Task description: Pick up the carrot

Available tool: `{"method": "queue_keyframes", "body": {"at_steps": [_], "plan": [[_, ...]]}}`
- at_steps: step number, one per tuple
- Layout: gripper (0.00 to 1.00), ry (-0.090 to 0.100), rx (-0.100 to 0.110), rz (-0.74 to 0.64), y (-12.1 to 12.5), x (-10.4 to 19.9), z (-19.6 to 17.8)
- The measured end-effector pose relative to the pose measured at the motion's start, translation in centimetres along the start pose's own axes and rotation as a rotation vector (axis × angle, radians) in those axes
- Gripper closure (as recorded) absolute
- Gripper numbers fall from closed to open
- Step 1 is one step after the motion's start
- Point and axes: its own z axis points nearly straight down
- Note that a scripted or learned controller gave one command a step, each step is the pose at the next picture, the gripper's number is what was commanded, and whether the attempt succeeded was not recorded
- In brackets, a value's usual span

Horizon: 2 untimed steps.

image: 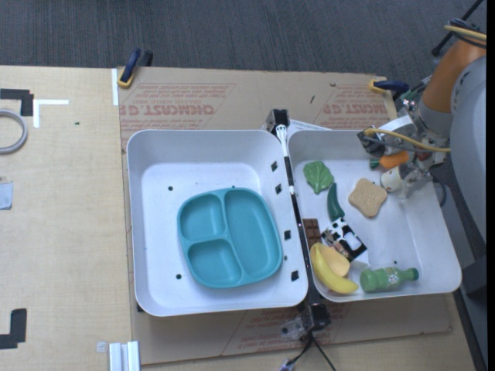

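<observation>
Nearest me, at the near edge of the right bin (pixel 433 280), I see a green plastic bottle (pixel 388 278) lying on its side and a smooth, curved yellow banana (pixel 332 269) just left of it. Behind the banana sits a small black-and-white blocky piece (pixel 344 239), beside a dark brown ridged slab (pixel 310 229) against the bin's left wall. Farther in I read a slim dark green pepper shape (pixel 333 202), a crinkled leafy green piece (pixel 318 175) and a tan, toast-like slice (pixel 367 198) with a rough surface.

The left bin (pixel 147 207) is a shallow glossy white tub holding a teal plastic plate (pixel 230 237) with three rounded compartments. Both bins rest on brown cardboard (pixel 178 103) printed with red lettering.

The carrot (pixel 394 160), a short orange taper, sits at the far right of the right bin. The gripper (pixel 396 168) is down right at it, and the orange shape shows among the finger parts, next to a small white rounded thing (pixel 390 180). I cannot tell from here whether the claw is spread or pinching the carrot.
</observation>
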Motion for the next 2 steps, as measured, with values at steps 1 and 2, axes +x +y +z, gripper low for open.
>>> {"method": "queue_keyframes", "body": {"at_steps": [1,2], "plan": [[0.0,0.001,-0.001,0.001,-0.01,-0.04,0.0],[0.0,0.001,-0.001,0.001,0.0,-0.03,0.01]]}}
